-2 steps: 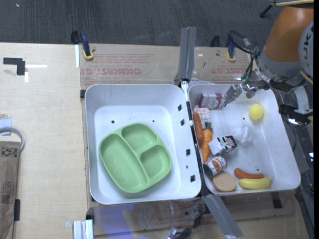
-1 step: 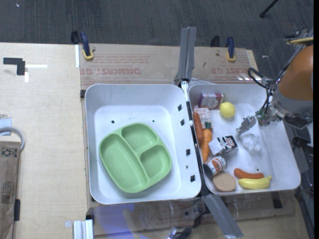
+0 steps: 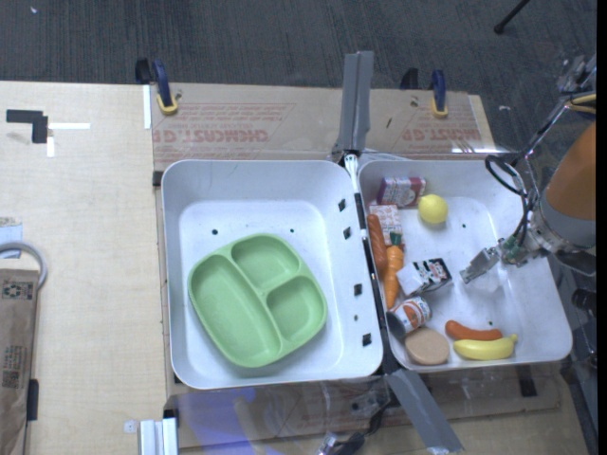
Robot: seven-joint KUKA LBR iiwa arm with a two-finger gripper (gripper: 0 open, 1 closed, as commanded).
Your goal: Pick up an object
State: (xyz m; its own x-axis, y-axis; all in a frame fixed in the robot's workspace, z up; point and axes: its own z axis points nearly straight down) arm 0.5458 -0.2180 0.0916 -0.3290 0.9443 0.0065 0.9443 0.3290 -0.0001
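- The step in hand looks like the approach: the gripper (image 3: 480, 264) hangs over bare floor inside the right bin (image 3: 531, 349), with nothing between its fingers (image 3: 471, 272). How wide they stand is too small to read.
- No one object is named by the task, so any of the bin's contents will serve. The nearest to the gripper is the small black-and-white packet (image 3: 432, 272), just beside it toward the divider between the bins.
- To do this well, the arm would best pick a target that stands clear of its neighbours. The yellow ball (image 3: 432, 209), up from the gripper toward the bin's far wall, is the most isolated, though a round thing may roll out of a pinch.
- The orange sausage-shaped toy (image 3: 471, 331) and the banana (image 3: 485, 348) lie touching below the gripper near the front rim, so a closing pinch there risks nudging both.
- Beyond the packet from the gripper, a carrot (image 3: 386, 259) runs along the divider wall, with a small can (image 3: 410, 315) and a tan round piece (image 3: 427, 348) toward the front corner and a pinkish can (image 3: 401, 191) at the far corner.
- The left bin (image 3: 180, 254), across the divider from the gripper, holds a green divided plate (image 3: 256, 297).
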